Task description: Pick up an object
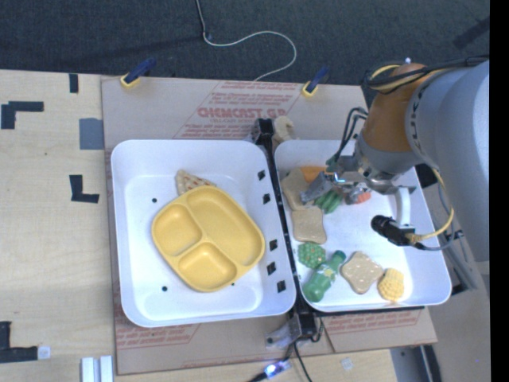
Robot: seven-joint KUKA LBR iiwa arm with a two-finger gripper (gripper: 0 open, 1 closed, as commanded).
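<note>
My gripper [326,185] hangs low over the upper left part of the right bin [433,289], right above a cluster of toy food. Under and around it lie a green vegetable piece [328,200], an orange piece [312,172], a small red-orange piece [361,198] and a tan slab [296,186]. A beige toast slice [308,225] lies just below them. Lower in the bin sit a broccoli [312,254], a green bottle [320,277], a bread slice [362,271] and a yellow corn cob [390,285].
The left bin [131,213] holds a yellow divided plate [208,238] with a waffle-like piece [189,182] poking out behind it. Black clips [264,130] join the bins along the middle wall. The arm's grey body and orange band [390,122] fill the space at the right.
</note>
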